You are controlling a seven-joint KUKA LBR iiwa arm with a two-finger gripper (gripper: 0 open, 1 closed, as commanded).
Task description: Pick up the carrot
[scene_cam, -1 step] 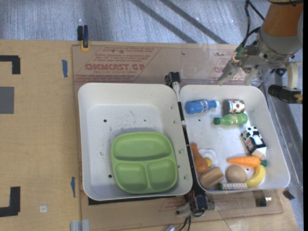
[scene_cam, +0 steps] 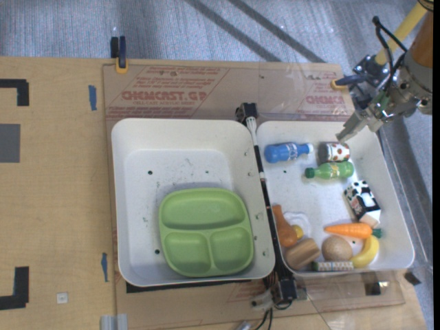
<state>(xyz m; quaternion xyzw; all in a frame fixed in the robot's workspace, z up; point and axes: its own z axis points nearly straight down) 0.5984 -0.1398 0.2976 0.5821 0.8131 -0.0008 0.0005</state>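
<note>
- Left bin (scene_cam: 130, 150) holds a green divided plate (scene_cam: 205, 230).
- Right bin (scene_cam: 395, 205) holds a blue bottle (scene_cam: 287, 152), a green bottle (scene_cam: 331, 172), a banana (scene_cam: 367, 251) and the carrot (scene_cam: 349, 230).
- Claw (scene_cam: 357, 124) hovers over the right bin's far corner, gripping nothing; I cannot tell how wide it stands.
- Carrot lies near the front right, long axis roughly left-right, leafy end right.

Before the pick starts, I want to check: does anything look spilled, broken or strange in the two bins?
Nothing stands out. The carrot lies among other toy foods in the right bin; the green plate sits flat in the left bin.
</note>
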